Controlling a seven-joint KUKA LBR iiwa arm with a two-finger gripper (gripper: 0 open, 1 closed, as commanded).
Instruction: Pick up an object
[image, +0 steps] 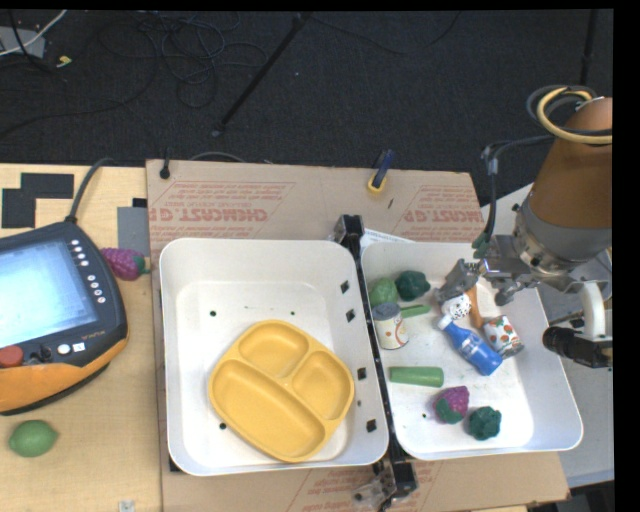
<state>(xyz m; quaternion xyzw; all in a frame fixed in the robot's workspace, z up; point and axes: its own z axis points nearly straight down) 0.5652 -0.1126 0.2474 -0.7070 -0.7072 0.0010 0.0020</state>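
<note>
My gripper (484, 284) hangs over the upper right part of the right bin (556, 400), under the grey arm with its orange band. Just below it lie a small white and black object (457, 308), an orange and white object (487, 304), a blue bottle (471, 346) and a patterned object (504, 336). Further left are a light green piece (384, 292), a dark green piece (411, 285) and a small white cup (390, 327). A green cylinder (415, 376), a purple grape bunch (452, 403) and a dark green broccoli piece (485, 422) lie near the front.
The left bin (190, 300) holds a yellow divided plate (282, 388). Left of the bins sit a control tablet (50, 300), a purple toy (123, 262) and a green ball (33, 438). A black divider (365, 340) runs between the bins.
</note>
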